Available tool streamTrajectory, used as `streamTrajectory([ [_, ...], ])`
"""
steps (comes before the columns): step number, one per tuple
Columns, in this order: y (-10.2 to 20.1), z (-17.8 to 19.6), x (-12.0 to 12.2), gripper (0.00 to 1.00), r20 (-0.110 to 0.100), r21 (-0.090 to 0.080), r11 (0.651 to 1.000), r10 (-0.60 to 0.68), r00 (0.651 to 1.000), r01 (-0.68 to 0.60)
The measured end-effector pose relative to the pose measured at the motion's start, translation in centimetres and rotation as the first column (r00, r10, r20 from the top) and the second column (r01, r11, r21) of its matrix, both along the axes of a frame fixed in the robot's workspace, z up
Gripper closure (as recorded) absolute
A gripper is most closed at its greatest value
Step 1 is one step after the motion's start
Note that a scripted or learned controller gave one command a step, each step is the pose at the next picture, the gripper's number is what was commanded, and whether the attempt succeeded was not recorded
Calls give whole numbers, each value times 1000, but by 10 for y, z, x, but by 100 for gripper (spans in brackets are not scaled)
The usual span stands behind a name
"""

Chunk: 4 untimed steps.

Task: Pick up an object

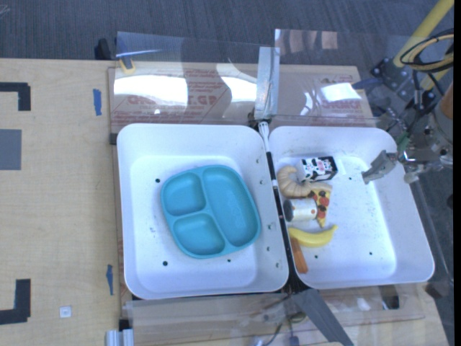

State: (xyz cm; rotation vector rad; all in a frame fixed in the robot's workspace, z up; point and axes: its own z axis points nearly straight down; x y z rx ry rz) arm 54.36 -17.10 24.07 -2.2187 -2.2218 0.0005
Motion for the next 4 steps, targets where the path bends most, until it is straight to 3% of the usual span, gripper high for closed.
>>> streamTrajectory([
  [1,22,-140,44,0,15,-1,991,-133,991,133],
  [2,75,-146,58,0,20,-2,995,-99,995,99],
  [3,39,-145,80,0,21,0,999,-35,999,35],
  [4,52,-152,107,0,-80,-8,986,-167,983,167],
])
